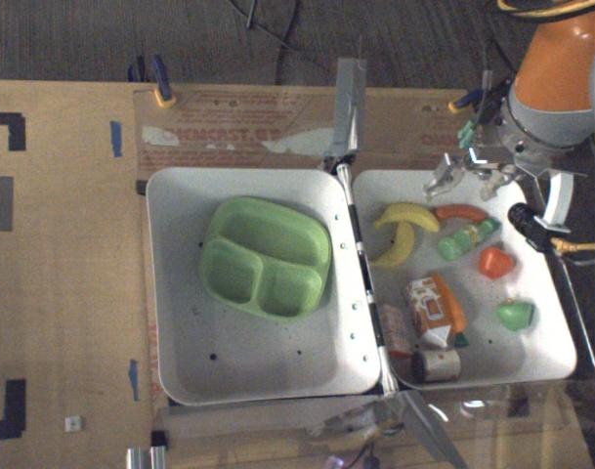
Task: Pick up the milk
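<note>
The milk, a small white carton with orange print, lies on its side in the lower middle of the right bin. My gripper hangs over the far edge of that bin, well above and behind the carton. Its metal fingers are spread open with nothing between them. A red chili and a green bottle lie just below the gripper.
An orange carrot touches the milk's right side, with a tin can just in front of it and a wrapped packet at the bin's left wall. A banana, a red fruit and a green fruit lie around. The left bin holds a green divided plate.
</note>
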Controlling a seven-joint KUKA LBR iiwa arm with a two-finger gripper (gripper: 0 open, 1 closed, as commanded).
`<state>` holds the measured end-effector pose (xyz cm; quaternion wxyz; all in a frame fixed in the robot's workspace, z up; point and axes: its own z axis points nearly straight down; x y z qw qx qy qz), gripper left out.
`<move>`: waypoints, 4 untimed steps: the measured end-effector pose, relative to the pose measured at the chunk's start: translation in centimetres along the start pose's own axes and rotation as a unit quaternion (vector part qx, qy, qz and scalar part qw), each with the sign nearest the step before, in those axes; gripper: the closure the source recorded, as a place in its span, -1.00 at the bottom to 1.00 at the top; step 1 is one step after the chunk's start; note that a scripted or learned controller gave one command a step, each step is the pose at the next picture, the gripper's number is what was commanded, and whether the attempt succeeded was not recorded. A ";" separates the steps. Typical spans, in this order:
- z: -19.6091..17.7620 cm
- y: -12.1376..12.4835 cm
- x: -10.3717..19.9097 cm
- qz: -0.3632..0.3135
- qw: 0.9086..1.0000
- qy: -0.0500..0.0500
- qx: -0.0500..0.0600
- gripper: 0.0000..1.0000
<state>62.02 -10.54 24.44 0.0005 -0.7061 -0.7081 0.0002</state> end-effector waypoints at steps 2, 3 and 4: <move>14.1 -10.6 0.9 -0.059 0.998 0.000 0.000 -1.00; 12.7 -10.2 0.9 -0.058 0.998 -0.001 -0.006 1.00; 0.8 -6.7 9.6 -0.052 0.999 0.000 -0.001 1.00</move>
